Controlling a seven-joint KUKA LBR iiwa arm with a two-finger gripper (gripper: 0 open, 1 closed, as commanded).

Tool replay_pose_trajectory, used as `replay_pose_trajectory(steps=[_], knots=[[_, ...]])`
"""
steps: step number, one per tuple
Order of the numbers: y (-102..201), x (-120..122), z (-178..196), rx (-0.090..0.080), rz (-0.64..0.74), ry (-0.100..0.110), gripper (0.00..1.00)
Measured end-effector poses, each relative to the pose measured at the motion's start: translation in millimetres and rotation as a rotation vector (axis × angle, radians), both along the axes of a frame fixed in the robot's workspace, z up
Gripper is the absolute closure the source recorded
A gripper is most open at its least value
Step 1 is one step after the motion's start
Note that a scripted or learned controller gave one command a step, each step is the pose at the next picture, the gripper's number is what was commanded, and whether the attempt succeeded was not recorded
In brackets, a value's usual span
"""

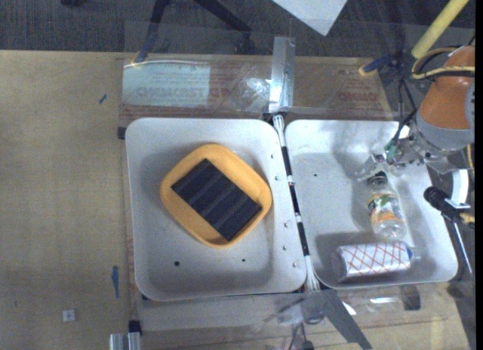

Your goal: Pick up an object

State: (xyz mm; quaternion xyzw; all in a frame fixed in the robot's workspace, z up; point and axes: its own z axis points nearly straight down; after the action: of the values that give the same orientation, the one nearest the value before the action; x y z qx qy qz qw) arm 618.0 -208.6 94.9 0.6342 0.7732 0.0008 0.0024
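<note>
Orange shows on the band of the grey arm (447,107) at the right of the frame, and below it the hand (375,169) hangs over the upper part of the right bin (324,152). I cannot tell if the hand is released or clenched, because it is small and blurry from up here, and nothing can be seen gripped in it. The nearest thing to pick up is a small clear plastic bottle (384,214) lying in the right bin, just below the hand in the frame. Lower still, near the bottom edge of that bin, lies a can (373,259) on its side with a red and white criss-cross wrap. To do this step well, I think the hand should line up right over the middle of the bottle, turn so it closes across the thin way, go down low, and squeeze gently, since a round bottle may roll or slip out. It should stay away from the bin wall. The left bin (143,213) holds a yellow-orange cushion-like thing with a dark striped panel (216,203), near the middle of that bin. Counting now: two white bins on the wooden desk (53,190), one bottle, one can, one yellow-orange thing, one arm and one hand.
</note>
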Motion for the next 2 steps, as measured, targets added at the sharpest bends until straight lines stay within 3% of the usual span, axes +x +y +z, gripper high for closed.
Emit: replay_pose_trajectory(steps=[1,2], knots=[[-1,1,10,-0.002,0.000,-0.004,1.00],[81,43,99,0.001,-0.038,0.003,1.00]])
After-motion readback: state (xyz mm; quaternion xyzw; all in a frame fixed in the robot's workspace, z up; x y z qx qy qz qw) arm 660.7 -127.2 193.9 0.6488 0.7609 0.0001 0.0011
